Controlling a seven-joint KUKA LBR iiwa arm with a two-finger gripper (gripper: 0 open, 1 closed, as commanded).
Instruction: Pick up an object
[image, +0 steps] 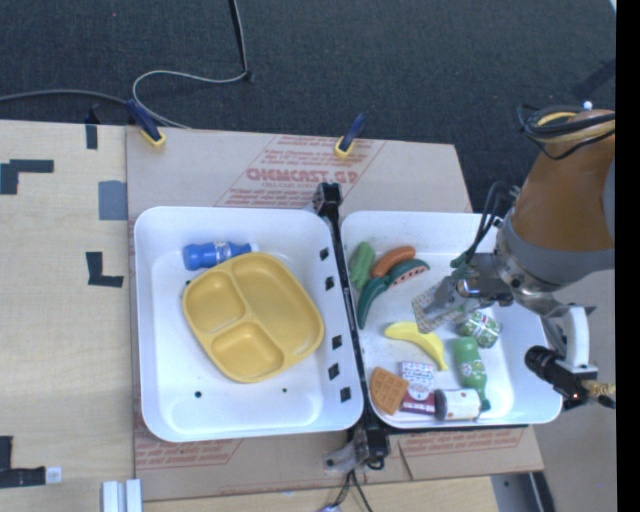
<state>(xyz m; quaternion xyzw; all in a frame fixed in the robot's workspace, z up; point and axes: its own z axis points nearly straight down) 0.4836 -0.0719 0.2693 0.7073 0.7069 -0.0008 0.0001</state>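
At the near edge of the right bin (520, 412) lie the small things: a waffle-like orange toy (387, 387), a white card with red marks (417, 374) and a white can on its side (458, 404). Just behind them are a green bottle (470, 364) and a yellow banana (419, 341), and a small green and white carton (481, 327) lies beside the bottle.

The gripper (436, 306) hangs low over the middle of this bin, just behind the banana and to the left of the carton. Its metal end points down and to the left. From this high view I cannot tell if it is spread or pressed together, and I see nothing held in it.

The task does not name one object, so I judge that the banana is the nearest candidate. To do this step well, the arm should come straight down on the middle of the banana, across its narrow side, because the curved ends can slip out. The carton and the bottle are close, so a wide approach may push them.

Farther back lie a dark green vegetable (374, 291), a light green one (360, 260) and an orange hot dog (393, 260), all touching. They are harder to take one by one.

In the left bin (160, 330) sit a yellow divided plate (252, 316) and, behind it, a blue bottle (215, 254).
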